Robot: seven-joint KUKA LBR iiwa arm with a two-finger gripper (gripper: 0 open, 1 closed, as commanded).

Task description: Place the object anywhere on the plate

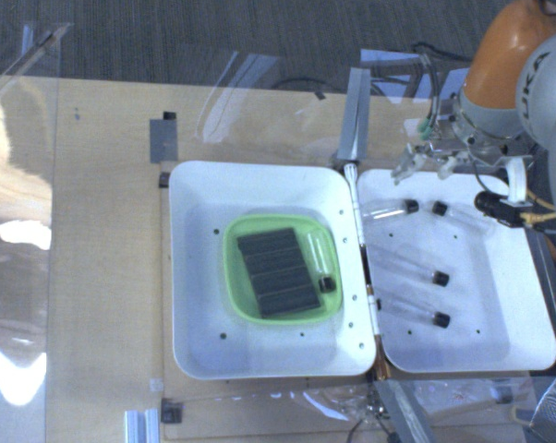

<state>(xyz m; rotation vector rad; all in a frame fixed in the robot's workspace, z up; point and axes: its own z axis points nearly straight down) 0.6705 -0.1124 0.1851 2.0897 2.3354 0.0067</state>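
A wooden tabletop (93,275) is seen carrying two shallow white bins side by side. The left bin (195,340) holds a green plate (236,289), on which a dark ribbed block (278,271) lies flat, with a clear tube with a black cap (321,264) resting just beside it at the plate's right edge. The right bin (518,340) holds several more clear tubes with black caps: one near its upper left corner (391,209), one in the middle (417,271) and one nearer the front (415,314). A loose black cap (439,209) is also seen near the upper tube.

The grey arm with its orange band (504,53) is seen reaching in over the far edge of the right bin. The pincer (426,160) hangs just above the upper tube; whether it is wide or narrow cannot be told, and nothing is seen held in it.

The object to be moved is judged to be one of the tubes in the right bin, most likely the upper one. Such a tube is expected to be light, stiff and slippery, and inclined to roll away. It would best be taken across its middle, square to its length, so that it cannot swing or slide out.
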